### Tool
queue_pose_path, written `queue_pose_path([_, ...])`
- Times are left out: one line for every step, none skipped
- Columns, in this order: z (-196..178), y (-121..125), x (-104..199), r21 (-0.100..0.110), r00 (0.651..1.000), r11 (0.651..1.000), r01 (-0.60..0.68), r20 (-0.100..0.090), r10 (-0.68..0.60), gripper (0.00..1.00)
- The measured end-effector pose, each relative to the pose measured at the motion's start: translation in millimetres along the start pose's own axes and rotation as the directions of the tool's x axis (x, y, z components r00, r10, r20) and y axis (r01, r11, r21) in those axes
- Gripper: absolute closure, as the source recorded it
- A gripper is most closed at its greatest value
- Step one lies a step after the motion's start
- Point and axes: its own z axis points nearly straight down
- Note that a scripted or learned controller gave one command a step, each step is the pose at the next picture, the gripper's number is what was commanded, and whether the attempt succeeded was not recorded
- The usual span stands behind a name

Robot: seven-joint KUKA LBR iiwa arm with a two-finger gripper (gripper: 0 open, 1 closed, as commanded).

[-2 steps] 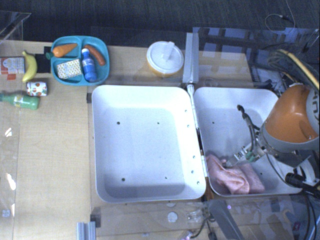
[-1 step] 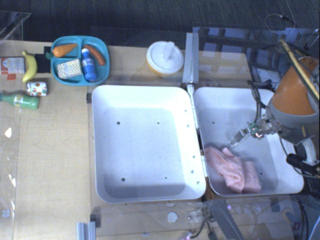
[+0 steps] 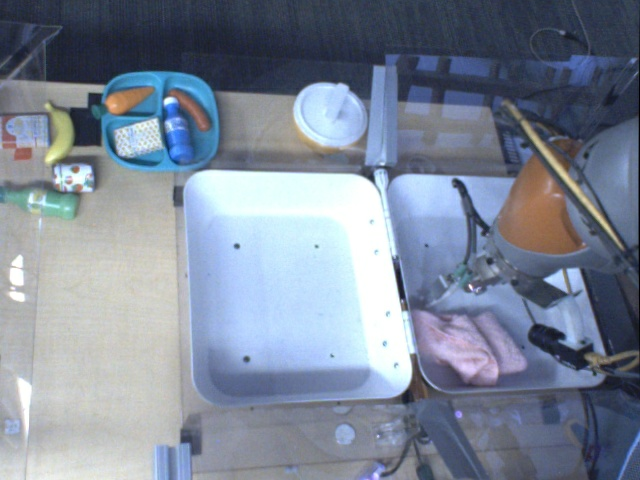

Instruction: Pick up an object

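- Pink cloth (image 3: 468,344) lies crumpled at the near end of the right bin (image 3: 430,218), on the bin floor
- Your pincer (image 3: 468,280) hangs just above the cloth's far edge; whether it's open or closed, you can't tell from this angle
- Nothing looks lifted yet, so I'd judge the pick hardly begun: you have the grasp and the raise left
- Left bin (image 3: 290,288) offers nothing to take

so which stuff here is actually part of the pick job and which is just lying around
Job:
- pink cloth in the right bin
- gripper, just above the cloth

Lying about:
- left bin
- blue tray of toy food
- banana
- small can
- green bottle
- lidded white cup
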Motion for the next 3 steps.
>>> queue_pose_path([-22, 5, -29, 0.008, 0.984, 0.984, 0.177, -0.007, -0.177, 0.00])
queue_pose_path([-1, -67, -43, -0.002, 0.993, 0.993, 0.118, 0.002, -0.118, 0.00])
queue_pose_path([-1, -67, -43, -0.002, 0.993, 0.993, 0.118, 0.002, -0.118, 0.00])
